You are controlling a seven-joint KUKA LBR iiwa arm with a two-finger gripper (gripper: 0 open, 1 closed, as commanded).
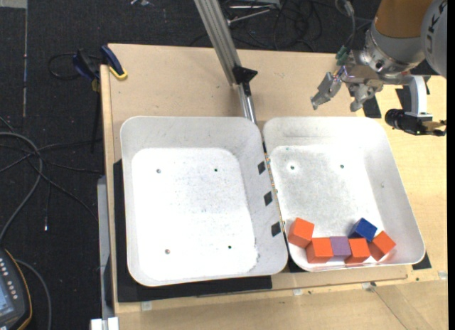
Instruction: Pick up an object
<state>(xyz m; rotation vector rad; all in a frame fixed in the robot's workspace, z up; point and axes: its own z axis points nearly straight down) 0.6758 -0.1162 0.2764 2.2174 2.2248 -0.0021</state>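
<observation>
Several small blocks lie in the near corner of the right bin (334, 136): orange blocks (301, 231), (321, 249), (357, 249), (383, 245), a purple block (340, 245) and a blue block (365, 228). My gripper (343, 92) hangs above the far edge of the right bin, well away from the blocks. Its fingers (323, 92) are spread apart with nothing between them.
The left bin (188, 197) sits beside the right one on the wooden bench. A slanted metal pole (217, 26) runs down to the gap between the bins. A blue and yellow clamp (106, 62) grips the bench's far left corner.
</observation>
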